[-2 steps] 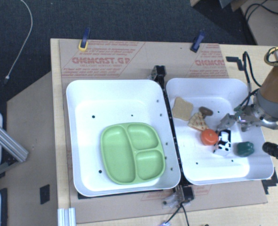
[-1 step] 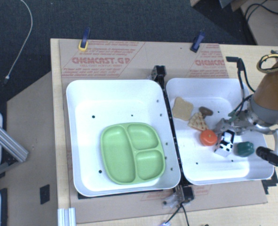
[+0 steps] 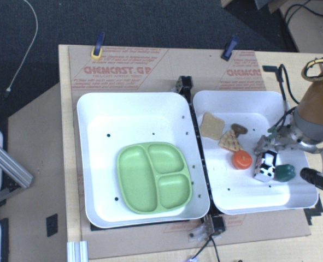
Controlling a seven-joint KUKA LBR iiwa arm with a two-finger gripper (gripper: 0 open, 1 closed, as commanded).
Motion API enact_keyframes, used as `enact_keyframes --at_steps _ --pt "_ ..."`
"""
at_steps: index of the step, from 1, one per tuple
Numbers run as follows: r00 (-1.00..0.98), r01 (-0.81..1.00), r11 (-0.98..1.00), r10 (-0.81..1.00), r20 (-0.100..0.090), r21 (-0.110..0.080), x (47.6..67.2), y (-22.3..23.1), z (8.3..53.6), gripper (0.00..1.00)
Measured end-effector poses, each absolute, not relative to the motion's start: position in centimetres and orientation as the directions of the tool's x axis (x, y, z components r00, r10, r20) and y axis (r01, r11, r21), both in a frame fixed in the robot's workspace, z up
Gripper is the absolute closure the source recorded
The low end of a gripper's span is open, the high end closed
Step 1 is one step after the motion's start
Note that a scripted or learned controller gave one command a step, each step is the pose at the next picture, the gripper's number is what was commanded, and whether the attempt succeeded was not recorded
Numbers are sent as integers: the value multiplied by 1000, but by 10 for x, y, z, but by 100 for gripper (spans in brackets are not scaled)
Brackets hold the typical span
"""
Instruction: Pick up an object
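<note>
The gripper (image 3: 266, 146) hangs low in the right white bin (image 3: 248, 201), its state impossible to tell, just above the small black-and-white block toy (image 3: 265, 167) — likely light, rigid and slightly slick — best pinched across its narrow flat sides.

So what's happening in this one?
The arm reaches in from the right over the right bin, with its end effector low among a cluster of small objects: an orange ball, a black-and-white block and a green piece. Nothing is visibly lifted. The left bin holds a green divided plate.
</note>
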State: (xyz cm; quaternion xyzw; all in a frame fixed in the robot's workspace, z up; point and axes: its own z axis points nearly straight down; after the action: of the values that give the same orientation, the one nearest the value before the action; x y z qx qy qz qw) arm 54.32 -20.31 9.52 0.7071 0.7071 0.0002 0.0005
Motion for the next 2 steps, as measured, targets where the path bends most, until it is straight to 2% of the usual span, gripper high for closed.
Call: enact_keyframes --at_steps 2 --pt "-1 1000 1 1000 -4 8 558 -207 209 100"
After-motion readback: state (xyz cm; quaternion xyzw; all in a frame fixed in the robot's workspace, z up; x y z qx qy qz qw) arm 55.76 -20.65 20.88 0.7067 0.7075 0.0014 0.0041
